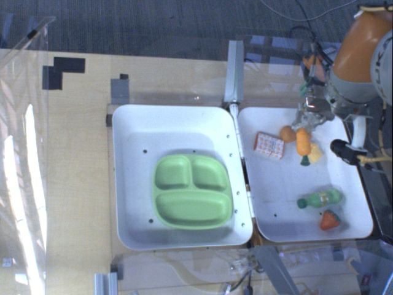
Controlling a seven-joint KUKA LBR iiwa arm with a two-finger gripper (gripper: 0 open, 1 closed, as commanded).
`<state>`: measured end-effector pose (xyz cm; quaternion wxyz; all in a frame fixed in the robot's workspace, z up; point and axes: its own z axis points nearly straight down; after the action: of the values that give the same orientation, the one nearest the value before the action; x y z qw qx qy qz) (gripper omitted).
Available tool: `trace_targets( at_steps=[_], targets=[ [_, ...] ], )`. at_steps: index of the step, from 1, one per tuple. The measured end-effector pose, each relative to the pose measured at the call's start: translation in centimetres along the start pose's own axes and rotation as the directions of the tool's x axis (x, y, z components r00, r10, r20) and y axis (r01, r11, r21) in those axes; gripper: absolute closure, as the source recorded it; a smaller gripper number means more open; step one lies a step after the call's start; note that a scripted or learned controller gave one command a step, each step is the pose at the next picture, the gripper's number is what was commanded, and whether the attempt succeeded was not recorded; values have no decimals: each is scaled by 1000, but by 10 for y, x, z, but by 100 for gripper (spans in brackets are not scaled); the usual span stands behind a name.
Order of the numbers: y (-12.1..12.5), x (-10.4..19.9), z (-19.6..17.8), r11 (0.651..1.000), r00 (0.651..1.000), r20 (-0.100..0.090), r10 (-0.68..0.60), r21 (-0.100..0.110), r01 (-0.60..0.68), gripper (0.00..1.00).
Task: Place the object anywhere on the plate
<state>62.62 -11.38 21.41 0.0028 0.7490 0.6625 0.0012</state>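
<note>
A green plate [193, 190] with three compartments lies in the left bin [132, 140]. The right bin [270, 217] holds several toy foods. My gripper [309, 117] hangs over that bin's far edge, right above the top end of an orange carrot [303, 145]. Beside the carrot sit a small orange ball [287, 133] and a yellow piece [315, 155]. A red and white patterned box [269, 145] lies to their left. I see nothing lifted off the bin floor.
A green bottle [320, 198] lies on its side near the right bin's front, with a red strawberry [330, 220] just below it. A metal post [234, 72] stands behind the divider between the bins. Cables run behind the arm.
</note>
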Motion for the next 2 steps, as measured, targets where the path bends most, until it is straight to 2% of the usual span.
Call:
trace_targets(
  at_steps=[1,2],
  targets=[
    [-40,66,29,996,996,-2,85,2,-85,100],
    [-65,149,28,1000,1000,-3,17,3,-16,100]
  ],
)
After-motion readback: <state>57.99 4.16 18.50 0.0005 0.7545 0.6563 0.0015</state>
